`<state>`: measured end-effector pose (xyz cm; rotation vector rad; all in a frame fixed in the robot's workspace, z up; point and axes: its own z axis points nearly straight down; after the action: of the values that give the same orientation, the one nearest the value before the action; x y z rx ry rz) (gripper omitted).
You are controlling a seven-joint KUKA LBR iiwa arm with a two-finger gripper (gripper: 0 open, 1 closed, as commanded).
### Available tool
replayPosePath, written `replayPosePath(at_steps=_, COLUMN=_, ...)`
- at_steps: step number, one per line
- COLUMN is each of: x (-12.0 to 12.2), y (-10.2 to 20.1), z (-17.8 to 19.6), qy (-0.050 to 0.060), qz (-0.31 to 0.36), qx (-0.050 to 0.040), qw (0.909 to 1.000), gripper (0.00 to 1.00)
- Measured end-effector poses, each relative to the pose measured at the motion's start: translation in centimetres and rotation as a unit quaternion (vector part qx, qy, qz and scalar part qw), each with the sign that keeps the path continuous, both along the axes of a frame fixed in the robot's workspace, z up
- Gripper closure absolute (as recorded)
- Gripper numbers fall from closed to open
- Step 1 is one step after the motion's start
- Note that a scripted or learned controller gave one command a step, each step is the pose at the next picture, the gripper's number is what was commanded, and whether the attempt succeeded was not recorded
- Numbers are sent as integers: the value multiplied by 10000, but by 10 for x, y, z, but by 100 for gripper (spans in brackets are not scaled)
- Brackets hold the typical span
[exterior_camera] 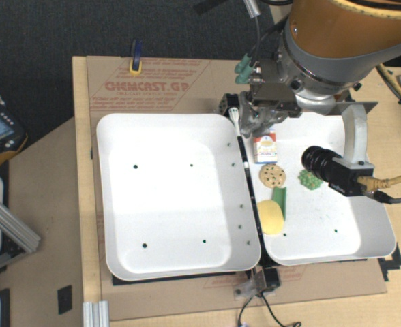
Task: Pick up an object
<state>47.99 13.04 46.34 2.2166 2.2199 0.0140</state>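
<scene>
Several small objects lie along the left side of the right bin (364, 244): a white carton with red print (265, 147), a round speckled cookie (273, 176), a green stick (279, 199), a yellow lemon-like piece (271, 218) and a green clump (310, 180). My gripper (255, 122) hangs from the big grey and orange arm at the bin's far left corner, just above and behind the carton. Nothing shows between it and the objects.
The left bin (166, 196) sits beside the right one, with a dark divider rail (248, 189) between them. A black cylindrical part (330, 167) on the arm overhangs the right bin near the green clump. Cardboard (153, 80) lies under both bins.
</scene>
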Motion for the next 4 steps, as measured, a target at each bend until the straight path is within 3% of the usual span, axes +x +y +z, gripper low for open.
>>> replayPosePath(at_steps=1, x=17, y=43, z=67, qy=1, qz=18, qx=3, qw=10000, gripper=100)
replayPosePath(at_steps=4, x=17, y=42, z=95, qy=11, qz=18, qx=-6, qw=10000, gripper=100)
